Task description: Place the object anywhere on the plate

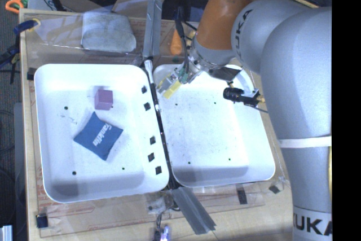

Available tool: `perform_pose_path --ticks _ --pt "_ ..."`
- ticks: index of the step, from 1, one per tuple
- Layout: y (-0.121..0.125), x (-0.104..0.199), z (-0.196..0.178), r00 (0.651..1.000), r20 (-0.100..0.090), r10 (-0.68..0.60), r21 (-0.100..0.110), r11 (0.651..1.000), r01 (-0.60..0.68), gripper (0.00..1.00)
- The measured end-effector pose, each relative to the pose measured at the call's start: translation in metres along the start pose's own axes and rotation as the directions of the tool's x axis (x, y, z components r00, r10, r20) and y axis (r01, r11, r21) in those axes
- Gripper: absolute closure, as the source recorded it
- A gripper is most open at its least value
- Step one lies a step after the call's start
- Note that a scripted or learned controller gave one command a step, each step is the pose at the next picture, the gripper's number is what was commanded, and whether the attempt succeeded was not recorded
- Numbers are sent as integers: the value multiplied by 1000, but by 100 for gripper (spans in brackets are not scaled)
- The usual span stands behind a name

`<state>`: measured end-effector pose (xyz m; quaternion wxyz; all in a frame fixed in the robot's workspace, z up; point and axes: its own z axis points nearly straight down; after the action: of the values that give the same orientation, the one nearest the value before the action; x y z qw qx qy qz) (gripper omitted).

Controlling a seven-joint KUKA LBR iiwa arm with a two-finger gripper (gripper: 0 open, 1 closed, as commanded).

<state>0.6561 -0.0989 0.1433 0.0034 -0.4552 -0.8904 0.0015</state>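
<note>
Plate position cannot be determined. Candidate objects, purple block (104,98) and blue pouch (98,135), lie in left bin (51,178), ungrasped. Gripper (179,77) hovers over right bin (254,169); finger state cannot be told. Placement outstanding.

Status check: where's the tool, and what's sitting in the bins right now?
Tool low over right bin's far left corner. Purple block and blue pouch in left bin, apart from the tool. Nothing on top of them.

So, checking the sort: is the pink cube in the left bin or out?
In: the pink cube sits on the left bin's floor, above the blue packet.
</note>
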Motion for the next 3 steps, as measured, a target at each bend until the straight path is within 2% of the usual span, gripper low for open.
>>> perform_pose_path --ticks 1,2,3 --pt "-19 -27 7 999 3 -44 -3 999 44 100" --pt "-20 -17 -44 982 4 -188 -2 982 188 100" --pt "-19 -17 -51 981 3 -193 0 981 193 100"
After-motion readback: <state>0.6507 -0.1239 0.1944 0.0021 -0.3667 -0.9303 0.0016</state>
